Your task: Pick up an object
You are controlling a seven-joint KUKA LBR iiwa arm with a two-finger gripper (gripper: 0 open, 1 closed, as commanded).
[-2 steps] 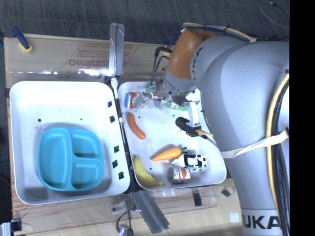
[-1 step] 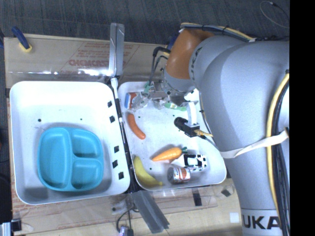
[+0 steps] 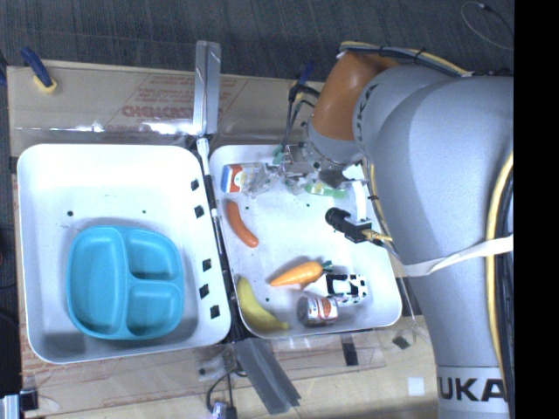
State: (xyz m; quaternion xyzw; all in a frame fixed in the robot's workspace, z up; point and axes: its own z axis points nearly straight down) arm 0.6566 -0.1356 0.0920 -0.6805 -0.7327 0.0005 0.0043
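Pincer (image 3: pixel 262 179) low over the far left corner of the right bin (image 3: pixel 389 308), finger state impossible to tell. Below it a small carton (image 3: pixel 231 179), then a sausage (image 3: pixel 242 224). Carrot (image 3: pixel 297 275), banana (image 3: pixel 253 308), can (image 3: pixel 317 310) along the near wall. Blue divided plate (image 3: pixel 127 282) in the left bin (image 3: pixel 52 173).

The end effector (image 3: pixel 262 180) hangs over the right bin's (image 3: pixel 384 314) upper left, above a sausage (image 3: pixel 242 224), carrot (image 3: pixel 297 274), banana (image 3: pixel 253 308) and can (image 3: pixel 318 310). A blue divided plate (image 3: pixel 127 282) lies in the left bin (image 3: pixel 52 168).
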